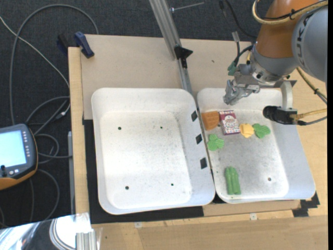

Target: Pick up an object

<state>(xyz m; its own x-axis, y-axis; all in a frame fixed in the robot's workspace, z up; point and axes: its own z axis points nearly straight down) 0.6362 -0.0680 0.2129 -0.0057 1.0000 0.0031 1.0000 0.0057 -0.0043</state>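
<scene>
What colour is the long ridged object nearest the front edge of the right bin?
Green. The long ridged object shows clearly in the camera view, lying in the right bin.

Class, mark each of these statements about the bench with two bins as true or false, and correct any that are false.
1. The small objects all lie in the right-hand white bin. True.
2. The long green ridged block lies at the far edge of its bin, under the gripper. False: it lies towards the near edge, apart from the gripper.
3. The small pink printed box lies between the orange-brown wedge and the yellow lump. True.
4. The gripper hangs over the left-hand white bin. False: it is above the far part of the right-hand bin.
5. A green leafy piece touches the yellow lump. True.
</scene>
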